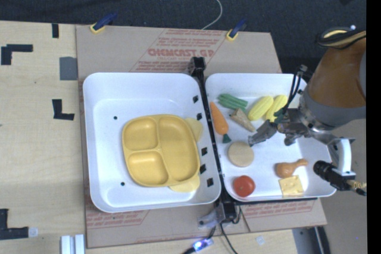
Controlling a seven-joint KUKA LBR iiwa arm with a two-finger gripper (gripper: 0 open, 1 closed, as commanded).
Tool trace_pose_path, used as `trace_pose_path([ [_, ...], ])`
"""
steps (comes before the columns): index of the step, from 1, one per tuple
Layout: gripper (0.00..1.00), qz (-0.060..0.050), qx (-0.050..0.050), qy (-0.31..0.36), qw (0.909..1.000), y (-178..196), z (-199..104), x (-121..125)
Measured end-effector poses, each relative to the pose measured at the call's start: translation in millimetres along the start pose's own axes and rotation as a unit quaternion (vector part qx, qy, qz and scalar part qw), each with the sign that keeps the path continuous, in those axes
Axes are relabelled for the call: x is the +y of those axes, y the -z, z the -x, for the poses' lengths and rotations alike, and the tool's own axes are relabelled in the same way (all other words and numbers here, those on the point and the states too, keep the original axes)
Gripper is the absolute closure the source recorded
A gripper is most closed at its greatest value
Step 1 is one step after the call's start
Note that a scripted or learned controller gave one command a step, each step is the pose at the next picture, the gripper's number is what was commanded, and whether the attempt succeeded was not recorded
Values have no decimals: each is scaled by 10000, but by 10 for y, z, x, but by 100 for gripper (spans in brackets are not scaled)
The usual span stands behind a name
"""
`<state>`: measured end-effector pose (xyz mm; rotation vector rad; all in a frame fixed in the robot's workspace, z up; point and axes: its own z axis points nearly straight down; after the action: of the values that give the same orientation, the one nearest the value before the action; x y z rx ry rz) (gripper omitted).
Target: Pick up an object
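Gripper (269, 129) low over right bin (268, 78), reaching in from right, between corn cob (262, 107) and round tan biscuit (241, 154); finger state cannot tell, nothing visibly held. Same bin: carrot (219, 119) along left wall, green bean (232, 101) near top, tomato (243, 185) at front, chicken drumstick (290, 168) and cheese wedge (292, 186) at front right. Left bin (101, 92) holds yellow divided plate (159, 149).

One fixed camera looks down (at a slant) on both bins (95, 128).
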<state>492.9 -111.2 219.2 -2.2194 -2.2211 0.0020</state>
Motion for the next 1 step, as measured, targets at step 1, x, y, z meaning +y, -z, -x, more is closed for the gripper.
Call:
trace_pose_path([
  [1, 0, -30, 7, 1, 10000, -466, -52, -72],
])
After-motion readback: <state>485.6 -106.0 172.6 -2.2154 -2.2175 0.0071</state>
